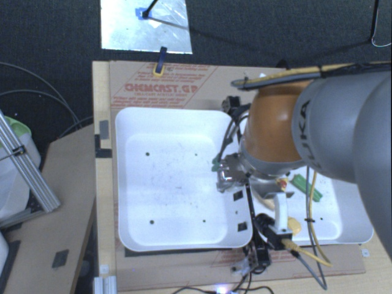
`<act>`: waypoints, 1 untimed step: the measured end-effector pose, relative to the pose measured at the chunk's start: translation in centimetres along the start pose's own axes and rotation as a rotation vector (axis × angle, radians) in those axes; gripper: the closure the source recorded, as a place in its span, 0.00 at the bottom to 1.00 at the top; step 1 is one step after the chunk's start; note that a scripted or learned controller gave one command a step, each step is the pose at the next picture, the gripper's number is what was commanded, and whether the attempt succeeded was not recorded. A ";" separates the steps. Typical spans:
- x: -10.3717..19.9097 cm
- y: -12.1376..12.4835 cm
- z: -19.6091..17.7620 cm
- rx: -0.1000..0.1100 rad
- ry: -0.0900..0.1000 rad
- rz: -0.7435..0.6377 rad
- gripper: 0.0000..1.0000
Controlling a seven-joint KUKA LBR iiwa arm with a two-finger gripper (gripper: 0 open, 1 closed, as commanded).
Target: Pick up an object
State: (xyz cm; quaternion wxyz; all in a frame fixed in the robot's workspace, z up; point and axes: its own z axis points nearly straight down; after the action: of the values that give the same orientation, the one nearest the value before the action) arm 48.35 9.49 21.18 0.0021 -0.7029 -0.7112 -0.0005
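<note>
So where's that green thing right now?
The green object lies in the right-hand bin, just below the arm's orange band and beside a pale yellowish piece.

The grey arm [343, 127] with its orange band [272, 127] reaches over the right bin [343, 228], and the hand [229, 176] sits at the inner edge where the two white bins meet. Beyond the hand on the far side from the arm lies the left bin [171, 176], its floor bare white with a few small dark holes. Just beside the hand, under the wrist, a green object [306, 185] lies on the right bin's floor, and a small yellow piece [294, 226] lies nearer the bin's front rim. Cables [312, 250] trail down from the wrist across that rim. Both bins rest on a brown cardboard sheet [165, 84] on the desk [67, 182].
</note>
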 end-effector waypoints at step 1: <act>1.1 0.4 -22.3 -0.023 0.002 0.005 1.00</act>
State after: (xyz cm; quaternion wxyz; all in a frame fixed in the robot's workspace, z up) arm 48.81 10.49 43.46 -0.0051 -0.7046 -0.7095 -0.0095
